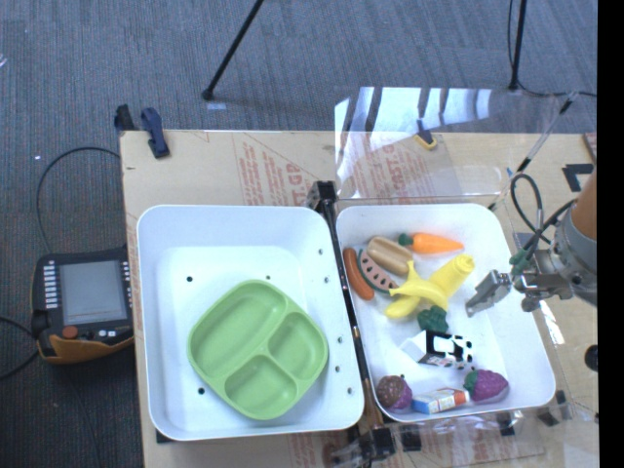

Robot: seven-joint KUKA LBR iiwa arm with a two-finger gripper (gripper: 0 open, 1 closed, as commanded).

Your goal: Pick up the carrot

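Note:
The carrot, orange with a green top, lies on its side near the far wall of the right bin. It rests just right of a hot dog toy and above a yellow banana. My gripper hangs over the right side of that bin, open, with nothing between its fingers. It sits to the right of the carrot and nearer the camera, clear of it.
The right bin also holds a watermelon slice, broccoli, a black-and-white block, purple grapes and a small box. A green divided plate lies in the left bin. A clear panel stands behind the right bin.

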